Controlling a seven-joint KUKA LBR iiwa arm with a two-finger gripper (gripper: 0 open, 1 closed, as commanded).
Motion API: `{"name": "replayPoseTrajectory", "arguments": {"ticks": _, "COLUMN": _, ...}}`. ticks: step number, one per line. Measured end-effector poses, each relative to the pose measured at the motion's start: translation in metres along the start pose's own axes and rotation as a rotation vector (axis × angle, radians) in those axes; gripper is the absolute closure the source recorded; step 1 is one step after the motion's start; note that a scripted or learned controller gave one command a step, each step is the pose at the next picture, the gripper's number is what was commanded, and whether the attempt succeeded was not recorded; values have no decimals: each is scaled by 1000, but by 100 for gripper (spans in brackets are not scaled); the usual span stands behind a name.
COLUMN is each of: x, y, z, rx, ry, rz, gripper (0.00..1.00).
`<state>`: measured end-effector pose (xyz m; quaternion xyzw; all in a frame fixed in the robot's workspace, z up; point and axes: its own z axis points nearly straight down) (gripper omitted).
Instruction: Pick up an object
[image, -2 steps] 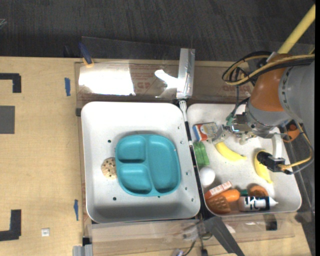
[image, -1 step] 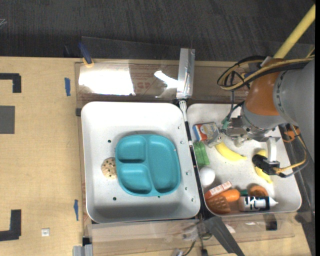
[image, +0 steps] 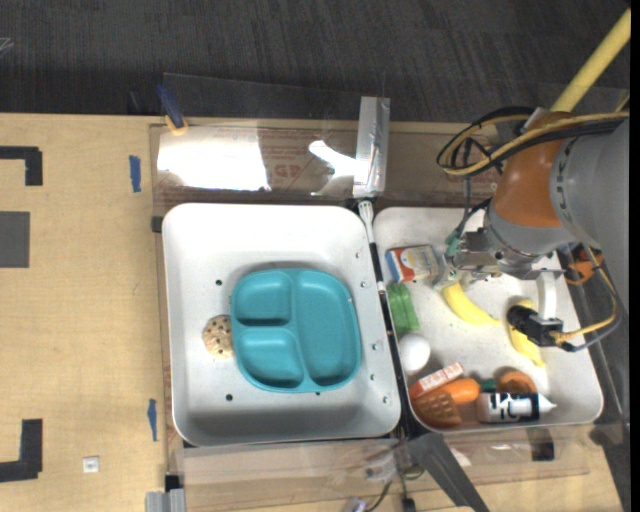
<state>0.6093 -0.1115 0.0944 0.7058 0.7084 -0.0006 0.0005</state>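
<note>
A tan bench (image: 70, 330) fills the scene, bearing two shallow white bins side by side beneath a dark floor strip at the top. Far to the left of the pincer lies the left bin (image: 190, 240), which holds a teal divided plate (image: 297, 327); a speckled cookie (image: 218, 336) rests just beside the plate's left edge. Between the bins runs the shared rim, and the right bin (image: 580, 385) begins there. Just left of the pincer lie a small white-and-red carton (image: 413, 263) and, below it, a green item (image: 403, 308) along the bin wall. Further below and left of the pincer sit a white egg-like ball (image: 414, 352), a red-and-white packet (image: 437, 378) and an orange carrot-like item (image: 447, 396). The pincer (image: 466, 272) hangs at the end of the grey arm (image: 590, 190), whose orange band shows above the wrist; it stands directly above the upper end of a yellow banana (image: 466, 304), seemingly touching or nearly so. Whether the pincer is spread or pressed together cannot be told, as the wrist hides its tips. Right of the pincer lies a second banana (image: 526, 338), crossed by a dark part of the rig, and below it a black-and-white bottle (image: 513, 405) beside an orange fruit (image: 516, 381).

Progress: no object is visibly lifted; every item appears to rest on the bin floor. The approach seems made, probably toward the first banana; closing, securing and raising remain to be done.
</note>
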Motion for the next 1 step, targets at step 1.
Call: {"name": "replayPoseTrajectory", "arguments": {"ticks": 1, "x": 29, "y": 59, "z": -91, "rx": -3, "ry": 1, "rz": -130, "gripper": 100}}
